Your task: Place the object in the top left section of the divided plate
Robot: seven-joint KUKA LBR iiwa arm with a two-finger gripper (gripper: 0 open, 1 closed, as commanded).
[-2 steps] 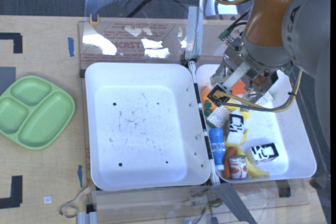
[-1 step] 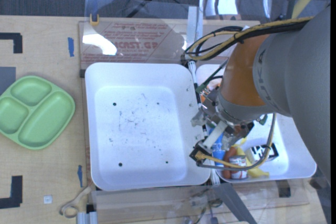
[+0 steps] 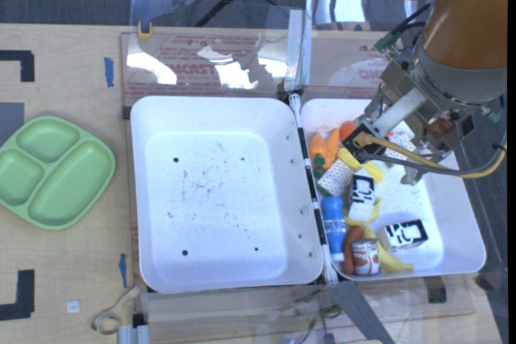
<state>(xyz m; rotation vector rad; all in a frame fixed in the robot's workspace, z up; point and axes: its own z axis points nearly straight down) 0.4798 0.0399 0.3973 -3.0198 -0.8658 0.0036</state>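
Observation:
The green divided plate (image 3: 53, 173) lies on the wooden bench at the far left, with nothing in its three sections. The right bin (image 3: 459, 242) holds a pile of small items: an orange carrot-like toy (image 3: 326, 147), a blue bottle (image 3: 333, 218), a red can (image 3: 367, 258), a yellow piece (image 3: 363, 196) with a black-and-white tag, and another black-and-white tagged piece (image 3: 405, 234). My gripper (image 3: 411, 165) hangs over the upper part of that bin, above the pile. I see nothing clearly held in it.
The left bin (image 3: 153, 125) lies between the plate and the right bin, showing only faint scuff marks on its floor. A clear plastic wall (image 3: 210, 52) stands behind both bins. Black and blue tape marks dot the bench near the plate.

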